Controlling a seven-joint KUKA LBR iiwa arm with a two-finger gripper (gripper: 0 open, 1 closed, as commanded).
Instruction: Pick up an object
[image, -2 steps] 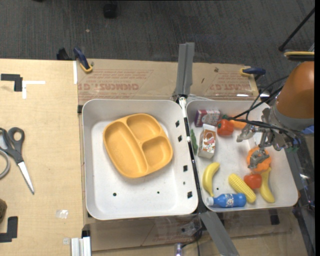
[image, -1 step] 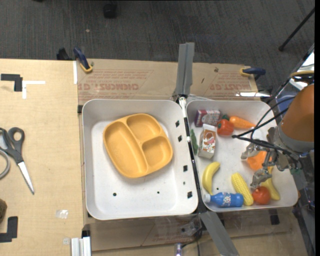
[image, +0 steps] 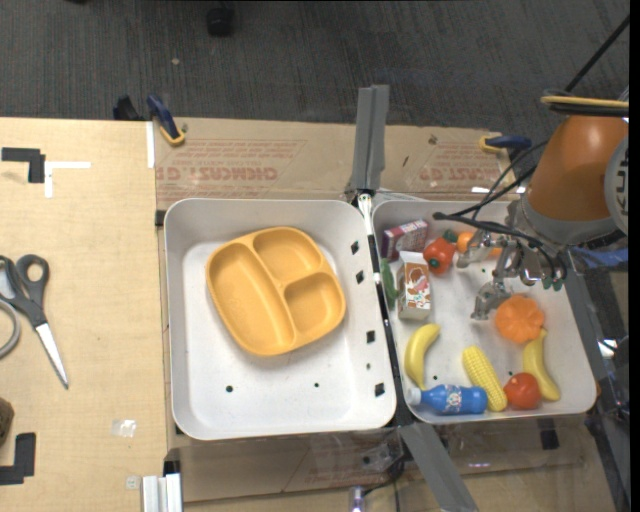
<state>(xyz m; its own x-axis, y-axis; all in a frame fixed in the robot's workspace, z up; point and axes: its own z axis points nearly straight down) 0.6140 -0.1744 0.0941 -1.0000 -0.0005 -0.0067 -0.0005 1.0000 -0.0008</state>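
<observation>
The gripper (image: 492, 297) hangs low at right of frame over the right bin (image: 455, 345), fingers' state impossible to tell, poised just beside the orange pumpkin (image: 520, 320), presumably the intended pick among crowded toy foods.

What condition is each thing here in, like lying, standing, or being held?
Yellow tray: lying flat in the left bin.
Small carton: lying down.
Blue bottle: on its side.
Corn: lying loose.
Scissors: closed, on the bench.
Gripper: over the right bin.
</observation>
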